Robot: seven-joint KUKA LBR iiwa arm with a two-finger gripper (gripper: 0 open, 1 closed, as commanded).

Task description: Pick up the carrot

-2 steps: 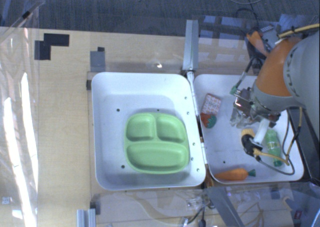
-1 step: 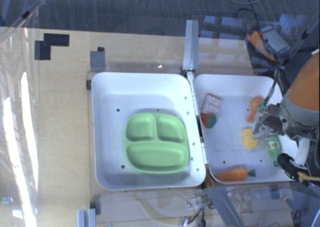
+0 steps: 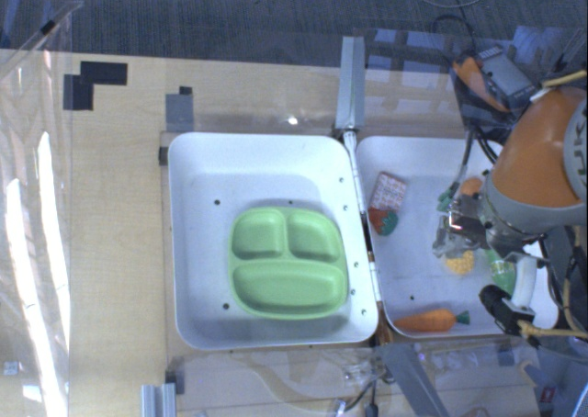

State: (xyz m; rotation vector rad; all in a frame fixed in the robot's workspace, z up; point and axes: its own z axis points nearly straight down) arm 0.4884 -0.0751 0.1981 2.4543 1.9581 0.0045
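Observation:
The orange carrot (image 3: 427, 321) with a green top lies along the front edge of the right bin (image 3: 409, 259), pointing left. My gripper (image 3: 454, 239) hangs over the middle right of that bin, well behind the carrot and apart from it. A yellow item (image 3: 460, 264) lies just below the gripper. The arm's orange band (image 3: 542, 153) covers the bin's right side.
A green divided plate (image 3: 288, 261) sits in the left bin (image 3: 197, 222). In the right bin a pink packet (image 3: 389, 192) and a red and green toy (image 3: 385, 221) lie near the left wall. A small green item (image 3: 502, 270) sits by the arm.

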